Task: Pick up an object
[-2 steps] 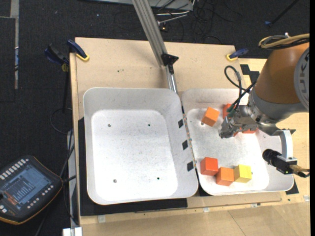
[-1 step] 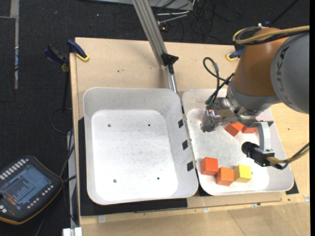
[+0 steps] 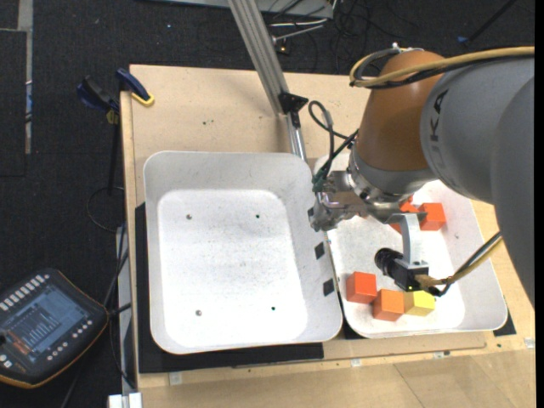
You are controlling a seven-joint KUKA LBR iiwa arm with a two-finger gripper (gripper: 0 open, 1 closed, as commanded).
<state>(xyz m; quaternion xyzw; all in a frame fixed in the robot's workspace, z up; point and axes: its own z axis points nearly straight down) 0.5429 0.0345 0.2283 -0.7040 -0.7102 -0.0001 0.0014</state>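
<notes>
The right white bin (image 3: 476, 313) holds several small blocks. Near its front lie an orange-red block (image 3: 361, 286), an orange block (image 3: 390, 304) and a yellow block (image 3: 421, 303), close together. Another orange-red block (image 3: 432, 216) lies further back on the right, partly under the arm. My gripper (image 3: 328, 211) hangs over the left edge of this bin, below the orange wrist band, and sits behind and to the left of the front blocks. I see no block at the gripper.
The left white bin (image 3: 161, 228) sits beside the right one, their rims touching. A slanted metal bar (image 3: 259, 41) runs down from the back towards the bins. A blue and yellow clamp (image 3: 115, 92) is at the bench's back-left corner.
</notes>
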